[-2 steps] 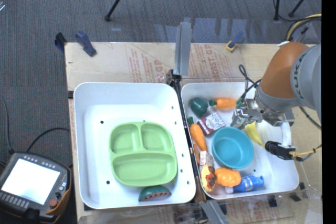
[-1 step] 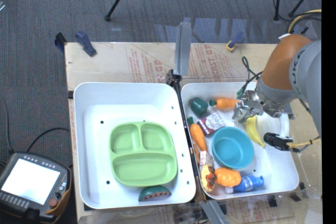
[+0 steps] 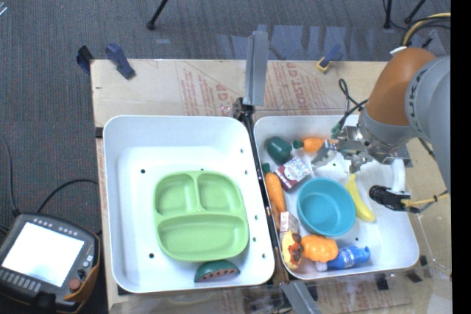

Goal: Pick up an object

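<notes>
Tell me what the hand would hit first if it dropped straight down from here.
Probably the blue bowl's rim or the bare floor of the right bin beside it; the hand hangs just above the bowl's upper edge, and depth is unclear.

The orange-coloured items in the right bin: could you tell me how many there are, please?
3: a carrot along the left wall, a small orange piece near the back, and an orange toy near the front. Others may be hidden.

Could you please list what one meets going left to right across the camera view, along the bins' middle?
Green divided plastic plate → orange toy carrot → blue round bowl → yellow toy banana.
</notes>
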Robot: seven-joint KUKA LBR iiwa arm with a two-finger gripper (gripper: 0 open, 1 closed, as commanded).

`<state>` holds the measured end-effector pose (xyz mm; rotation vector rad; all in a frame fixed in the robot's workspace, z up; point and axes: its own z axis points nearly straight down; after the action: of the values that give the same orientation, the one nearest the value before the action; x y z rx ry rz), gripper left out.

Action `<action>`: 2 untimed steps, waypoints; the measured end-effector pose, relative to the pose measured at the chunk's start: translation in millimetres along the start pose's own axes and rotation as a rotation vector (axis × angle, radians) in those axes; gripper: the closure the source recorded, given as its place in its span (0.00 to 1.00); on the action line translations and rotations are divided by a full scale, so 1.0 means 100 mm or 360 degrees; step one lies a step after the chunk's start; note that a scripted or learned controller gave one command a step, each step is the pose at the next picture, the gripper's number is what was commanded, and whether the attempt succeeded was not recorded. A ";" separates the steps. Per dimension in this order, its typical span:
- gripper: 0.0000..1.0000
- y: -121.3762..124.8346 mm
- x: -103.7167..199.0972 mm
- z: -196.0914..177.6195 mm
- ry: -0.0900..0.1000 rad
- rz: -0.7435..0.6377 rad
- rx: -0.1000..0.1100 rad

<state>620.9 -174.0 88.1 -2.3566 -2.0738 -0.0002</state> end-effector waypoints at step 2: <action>0.00 -0.41 0.71 0.00 -0.0014 0.0059 -0.0003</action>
<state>588.9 -98.7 88.2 -2.4003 -2.0348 0.0084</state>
